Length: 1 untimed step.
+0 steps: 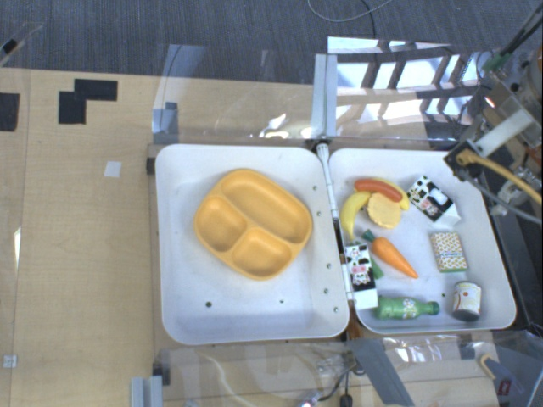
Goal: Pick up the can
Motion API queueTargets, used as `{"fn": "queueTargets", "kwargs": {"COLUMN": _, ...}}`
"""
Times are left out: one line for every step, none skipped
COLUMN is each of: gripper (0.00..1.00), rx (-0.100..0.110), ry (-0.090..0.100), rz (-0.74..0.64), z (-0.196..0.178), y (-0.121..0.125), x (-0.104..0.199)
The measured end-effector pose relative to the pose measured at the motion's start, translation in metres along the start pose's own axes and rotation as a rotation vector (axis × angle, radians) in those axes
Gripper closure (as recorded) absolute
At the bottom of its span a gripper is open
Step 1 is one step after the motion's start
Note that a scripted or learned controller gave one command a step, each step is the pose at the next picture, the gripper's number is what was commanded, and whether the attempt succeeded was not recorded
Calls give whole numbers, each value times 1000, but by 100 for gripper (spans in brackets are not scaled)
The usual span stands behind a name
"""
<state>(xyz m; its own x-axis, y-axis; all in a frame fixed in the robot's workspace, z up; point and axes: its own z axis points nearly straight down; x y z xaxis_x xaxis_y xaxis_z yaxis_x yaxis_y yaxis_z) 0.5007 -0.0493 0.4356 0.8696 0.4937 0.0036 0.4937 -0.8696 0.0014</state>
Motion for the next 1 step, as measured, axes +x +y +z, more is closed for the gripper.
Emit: {"fn": "queueTargets", "kwargs": {"gripper": 0, "rx": 0, "ry": -1, "rz": 107, "z": 0, "y": -13, "x": -8}}
